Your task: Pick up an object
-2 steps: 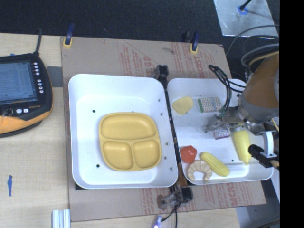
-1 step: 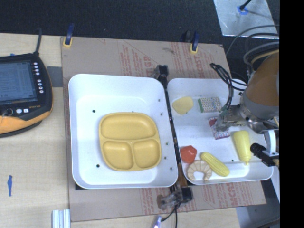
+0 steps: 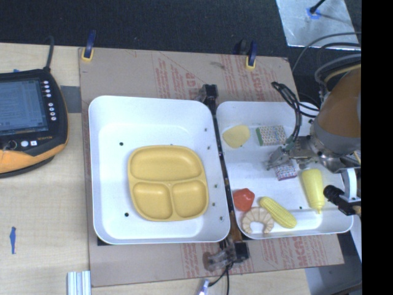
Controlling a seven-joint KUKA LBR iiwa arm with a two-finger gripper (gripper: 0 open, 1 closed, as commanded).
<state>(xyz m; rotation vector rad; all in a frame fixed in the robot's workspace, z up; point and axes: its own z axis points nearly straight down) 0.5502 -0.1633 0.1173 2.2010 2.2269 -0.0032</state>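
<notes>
Two white bins side by side on the tabletop (image 3: pixel 43 214): left bin (image 3: pixel 110 165) holding a yellow divided plate (image 3: pixel 167 181), right bin (image 3: pixel 258 112) holding a pale yellow chip-like piece (image 3: pixel 236 136), a green-speckled sponge (image 3: pixel 271 134), a yellow bottle-shaped toy (image 3: pixel 313 188), a corn cob (image 3: pixel 277 211), a red piece (image 3: pixel 244 197) and a shrimp (image 3: pixel 258 221). Tool (image 3: pixel 281 160) low over the right bin's middle, just left of the arm (image 3: pixel 341 112), above a small pinkish packet (image 3: pixel 286 173); fingers too blurred, so cannot tell whether apart, together or clamped. Tablet (image 3: pixel 24 118) at the far left of the tabletop.
</notes>
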